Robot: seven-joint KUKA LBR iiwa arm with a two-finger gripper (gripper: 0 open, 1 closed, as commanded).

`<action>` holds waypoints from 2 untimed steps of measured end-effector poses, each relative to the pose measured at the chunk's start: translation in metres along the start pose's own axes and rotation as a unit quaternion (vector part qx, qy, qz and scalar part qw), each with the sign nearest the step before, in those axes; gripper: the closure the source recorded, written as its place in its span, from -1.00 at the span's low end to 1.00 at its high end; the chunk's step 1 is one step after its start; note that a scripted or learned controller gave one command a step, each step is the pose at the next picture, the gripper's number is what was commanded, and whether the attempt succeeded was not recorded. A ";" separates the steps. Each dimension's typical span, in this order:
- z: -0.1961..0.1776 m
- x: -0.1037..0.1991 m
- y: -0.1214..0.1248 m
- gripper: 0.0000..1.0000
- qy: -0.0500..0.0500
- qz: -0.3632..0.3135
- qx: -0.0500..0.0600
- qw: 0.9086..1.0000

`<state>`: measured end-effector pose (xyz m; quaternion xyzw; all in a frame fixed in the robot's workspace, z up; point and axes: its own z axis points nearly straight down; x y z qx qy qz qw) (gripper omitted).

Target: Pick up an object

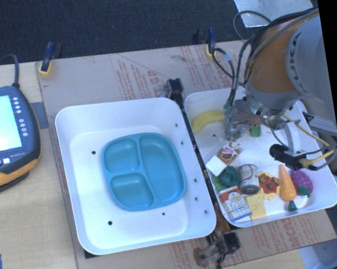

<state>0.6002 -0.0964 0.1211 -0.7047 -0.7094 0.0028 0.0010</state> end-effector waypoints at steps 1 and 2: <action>0.000 0.000 0.000 -1.00 0.000 0.000 0.000 1.000; 0.026 0.001 -0.020 -1.00 0.001 0.001 -0.001 1.000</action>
